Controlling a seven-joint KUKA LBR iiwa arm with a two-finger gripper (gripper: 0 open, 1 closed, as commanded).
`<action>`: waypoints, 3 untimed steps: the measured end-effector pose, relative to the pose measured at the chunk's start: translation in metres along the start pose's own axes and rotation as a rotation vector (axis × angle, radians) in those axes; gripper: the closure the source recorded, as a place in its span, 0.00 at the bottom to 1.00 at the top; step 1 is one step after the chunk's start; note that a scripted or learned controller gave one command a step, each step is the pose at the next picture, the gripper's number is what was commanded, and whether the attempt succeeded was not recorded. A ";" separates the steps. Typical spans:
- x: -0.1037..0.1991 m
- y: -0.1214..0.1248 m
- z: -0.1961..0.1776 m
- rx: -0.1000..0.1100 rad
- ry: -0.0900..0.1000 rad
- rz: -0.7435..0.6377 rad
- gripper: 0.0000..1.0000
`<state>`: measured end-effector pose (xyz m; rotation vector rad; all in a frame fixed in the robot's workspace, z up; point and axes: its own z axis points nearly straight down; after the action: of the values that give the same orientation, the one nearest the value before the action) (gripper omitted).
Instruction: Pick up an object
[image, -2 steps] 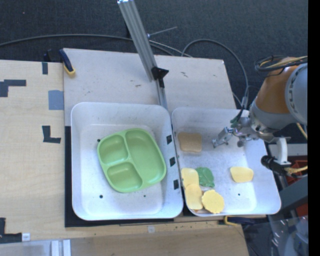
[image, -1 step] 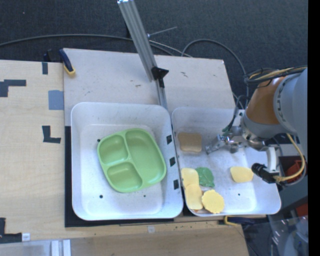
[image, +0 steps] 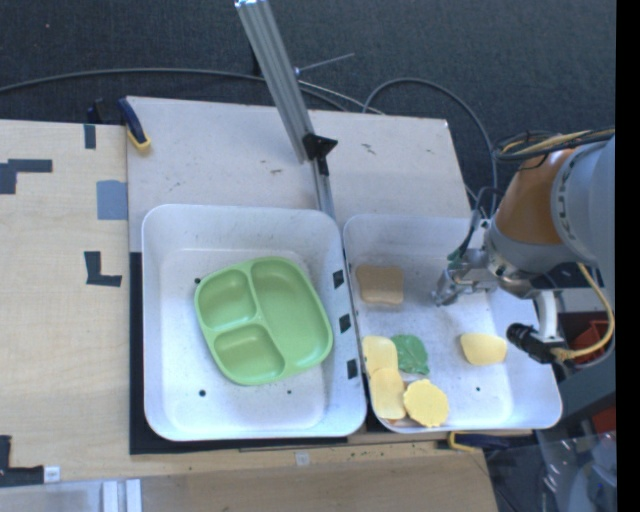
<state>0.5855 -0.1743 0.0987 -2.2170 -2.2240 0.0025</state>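
Observation:
The right bin holds a tan bread-like piece, a green leafy piece, a lone yellow piece and a cluster of yellow pieces near the front edge. My gripper hangs low over the right bin's bare floor, to the right of the tan piece and above-left of the lone yellow piece. Nothing shows between its fingers. The grey arm with its orange band comes in from the right.
The left bin holds a green divided plate. A slanted metal pole crosses the bench behind the bins and ends at a black clamp. Cables run along the back and the right side.

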 end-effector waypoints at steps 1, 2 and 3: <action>0.000 0.006 -0.044 -0.005 -0.001 0.001 1.00; -0.001 0.002 -0.088 -0.005 -0.001 0.002 1.00; 0.004 0.009 -0.149 -0.008 -0.002 0.001 1.00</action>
<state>0.5952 -0.1707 0.2475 -2.2227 -2.2282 -0.0048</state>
